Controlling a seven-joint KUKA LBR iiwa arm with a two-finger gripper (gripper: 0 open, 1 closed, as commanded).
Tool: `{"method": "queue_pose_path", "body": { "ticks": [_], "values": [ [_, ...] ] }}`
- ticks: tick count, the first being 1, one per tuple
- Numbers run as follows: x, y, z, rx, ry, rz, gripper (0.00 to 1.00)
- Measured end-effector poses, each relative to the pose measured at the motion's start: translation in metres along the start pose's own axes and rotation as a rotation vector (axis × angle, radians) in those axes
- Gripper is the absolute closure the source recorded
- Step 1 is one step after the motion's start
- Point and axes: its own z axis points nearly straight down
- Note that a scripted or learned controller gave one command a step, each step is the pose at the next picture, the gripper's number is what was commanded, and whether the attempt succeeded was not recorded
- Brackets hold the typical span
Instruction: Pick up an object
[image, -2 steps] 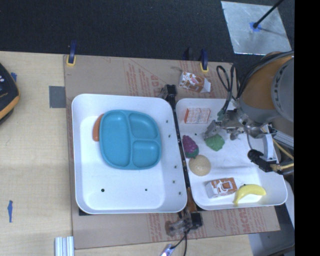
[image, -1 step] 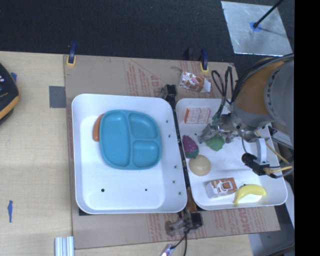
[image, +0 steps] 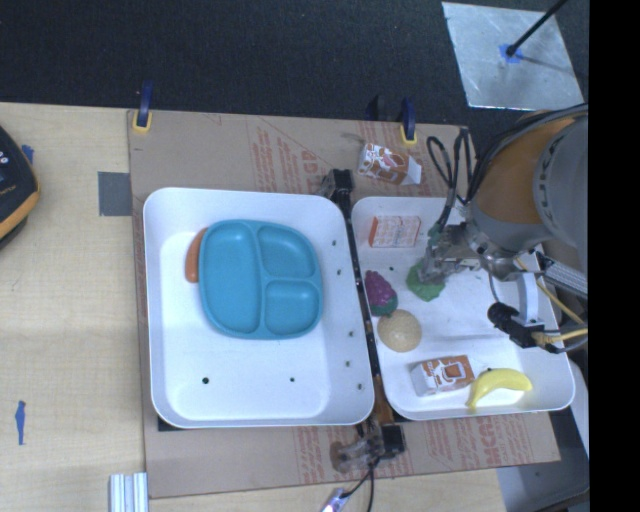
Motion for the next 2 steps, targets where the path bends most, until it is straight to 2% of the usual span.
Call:
{"method": "queue_pose_path", "body": {
  "ticks": [1,2],
  "values": [
    [-0.052,-0.049,-0.044,-0.002,0.001,0.005,1.00],
    [-0.019,-0.041,-0.063,-0.004,0.001,0.002,1.00]
  ]
}}
